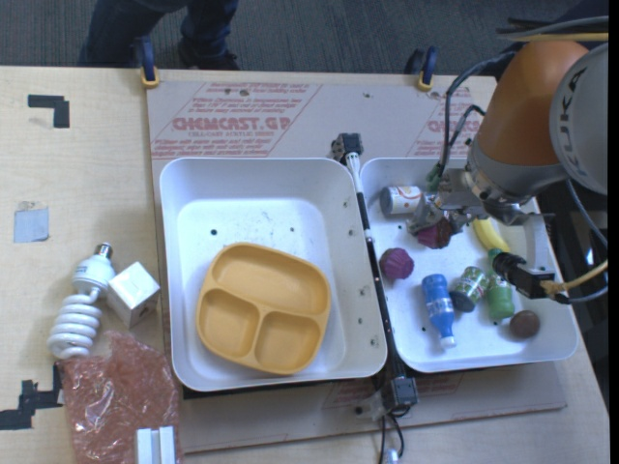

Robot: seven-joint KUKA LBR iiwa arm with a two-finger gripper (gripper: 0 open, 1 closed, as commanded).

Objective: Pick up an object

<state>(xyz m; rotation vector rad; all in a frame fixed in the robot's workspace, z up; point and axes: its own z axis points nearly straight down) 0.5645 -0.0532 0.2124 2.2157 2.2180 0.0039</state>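
Note:
My gripper (432,217) is low over the back half of the right bin (464,356), reaching in from the right. A dark maroon object (437,234) lies right under it, partly covered by it. Just to the left is a white can (400,199) on its side. A purple object (396,263) rests near the bin's left wall. Toward the front lie a blue bottle (438,309), a small green can (471,285), a green object (500,301) and a brown ball (524,325). A yellow banana (486,234) pokes out beneath the arm.
The left bin (251,196) holds a yellow divided tray (262,306). On the bench to the left are a spiral light bulb (79,309), a white cube (133,291) and a reddish plastic bag (116,394). Cables hang beside the arm on the right.

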